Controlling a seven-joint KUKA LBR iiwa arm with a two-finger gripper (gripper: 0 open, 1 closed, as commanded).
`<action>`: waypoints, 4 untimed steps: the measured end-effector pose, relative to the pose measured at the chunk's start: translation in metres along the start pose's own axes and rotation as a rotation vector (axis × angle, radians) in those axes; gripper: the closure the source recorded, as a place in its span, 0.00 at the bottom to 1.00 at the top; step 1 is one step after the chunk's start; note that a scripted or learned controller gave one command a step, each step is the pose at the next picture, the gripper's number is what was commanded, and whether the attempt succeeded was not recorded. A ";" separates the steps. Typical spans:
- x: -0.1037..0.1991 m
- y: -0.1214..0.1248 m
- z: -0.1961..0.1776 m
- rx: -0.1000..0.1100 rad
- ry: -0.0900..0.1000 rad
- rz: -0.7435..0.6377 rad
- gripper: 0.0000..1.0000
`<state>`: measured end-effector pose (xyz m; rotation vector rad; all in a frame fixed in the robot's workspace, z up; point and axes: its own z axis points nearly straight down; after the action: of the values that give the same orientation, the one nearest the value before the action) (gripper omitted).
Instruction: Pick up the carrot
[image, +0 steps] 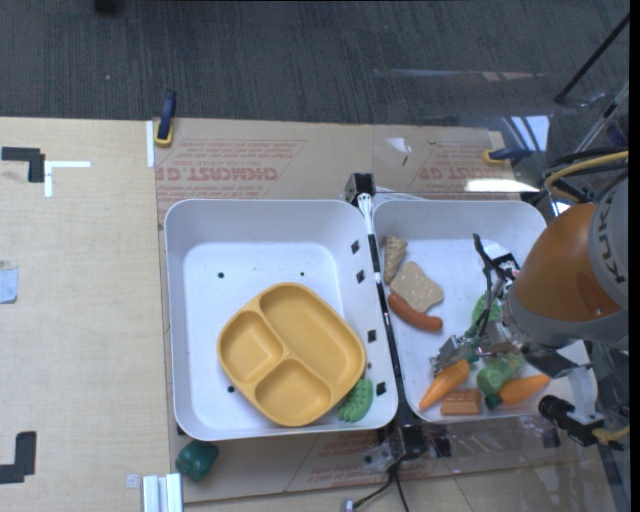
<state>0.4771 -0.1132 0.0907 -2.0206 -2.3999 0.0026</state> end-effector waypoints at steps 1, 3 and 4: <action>-0.001 0.002 -0.009 -0.004 -0.003 0.000 1.00; 0.013 0.004 0.000 -0.004 0.000 0.100 0.00; 0.002 0.008 -0.005 -0.025 0.000 0.789 0.00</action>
<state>0.4847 -0.1104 0.0952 -2.8019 -1.4470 -0.0247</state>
